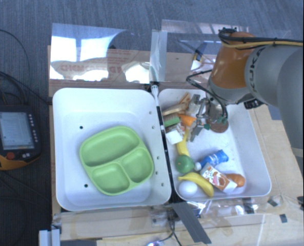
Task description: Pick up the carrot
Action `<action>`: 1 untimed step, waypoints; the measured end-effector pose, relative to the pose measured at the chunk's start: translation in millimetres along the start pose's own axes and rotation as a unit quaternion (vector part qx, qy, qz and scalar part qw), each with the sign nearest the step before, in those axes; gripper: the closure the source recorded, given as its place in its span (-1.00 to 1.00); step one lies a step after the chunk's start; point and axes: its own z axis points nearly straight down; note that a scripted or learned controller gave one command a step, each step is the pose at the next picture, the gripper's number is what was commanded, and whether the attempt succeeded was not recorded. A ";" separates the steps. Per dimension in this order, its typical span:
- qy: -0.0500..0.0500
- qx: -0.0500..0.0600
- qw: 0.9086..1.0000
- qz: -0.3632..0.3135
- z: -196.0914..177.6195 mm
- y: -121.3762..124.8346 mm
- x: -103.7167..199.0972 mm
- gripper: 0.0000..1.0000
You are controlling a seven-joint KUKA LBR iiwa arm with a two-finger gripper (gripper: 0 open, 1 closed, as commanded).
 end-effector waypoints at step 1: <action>0.007 -0.004 0.985 0.173 -0.2 9.8 -0.2 -1.00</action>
